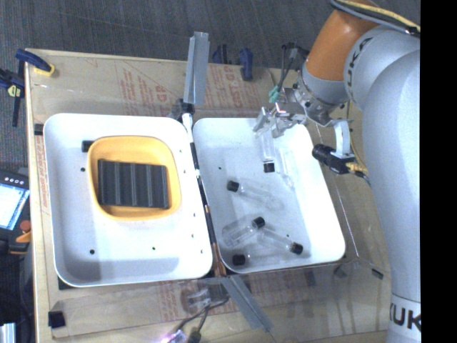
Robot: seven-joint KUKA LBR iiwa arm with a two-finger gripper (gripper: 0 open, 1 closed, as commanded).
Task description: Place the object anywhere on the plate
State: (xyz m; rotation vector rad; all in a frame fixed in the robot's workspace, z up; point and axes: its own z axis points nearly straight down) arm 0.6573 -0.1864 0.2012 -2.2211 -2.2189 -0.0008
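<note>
A clear vial with a black cap (268,152) is seen hanging from the gripper (275,122) above the right bin (325,213), pinched at its upper end by the closed jaws. Its long axis is held nearly upright, cap downward. The yellow plate (132,147) is located in the left bin (64,213), well to the left.

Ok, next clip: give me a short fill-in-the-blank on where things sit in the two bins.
1. The yellow plate lies in the ____ bin.
2. The clear tubes lie in the ____ bin.
3. The tubes' caps are ____ in colour.
4. The gripper sits over the right bin's ____ edge.

Missing words: left; right; black; far
</note>
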